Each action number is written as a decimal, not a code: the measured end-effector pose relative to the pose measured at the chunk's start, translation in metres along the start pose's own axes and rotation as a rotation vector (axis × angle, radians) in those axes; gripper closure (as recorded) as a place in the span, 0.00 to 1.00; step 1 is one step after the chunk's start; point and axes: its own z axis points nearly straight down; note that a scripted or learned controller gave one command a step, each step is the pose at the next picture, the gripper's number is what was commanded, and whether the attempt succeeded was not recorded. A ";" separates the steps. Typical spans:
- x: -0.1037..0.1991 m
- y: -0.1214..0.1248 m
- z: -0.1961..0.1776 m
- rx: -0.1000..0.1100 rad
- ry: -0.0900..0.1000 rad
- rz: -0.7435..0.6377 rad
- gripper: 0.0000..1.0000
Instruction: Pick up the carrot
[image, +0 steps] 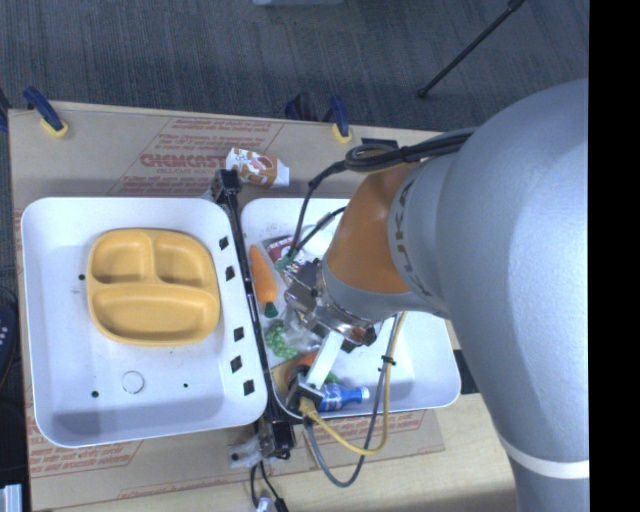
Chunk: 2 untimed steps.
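While carrot (263, 276) lies, gripper (300, 312) just beside

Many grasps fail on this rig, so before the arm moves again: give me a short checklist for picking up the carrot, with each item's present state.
1. Carrot in view, in the right bin by its left wall: ok.
2. Carrot's upper side uncovered: ok.
3. Gripper close to the carrot, just right of it: ok.
4. Carrot between the fingers: cannot tell.
5. Room around the carrot: not ok, green items and other clutter lie near.
6. Yellow tray apart, in the left bin: ok.
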 end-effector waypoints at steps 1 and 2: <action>0.007 0.029 -0.113 -0.005 0.001 -0.246 1.00; 0.024 -0.018 -0.036 -0.002 -0.001 -0.448 1.00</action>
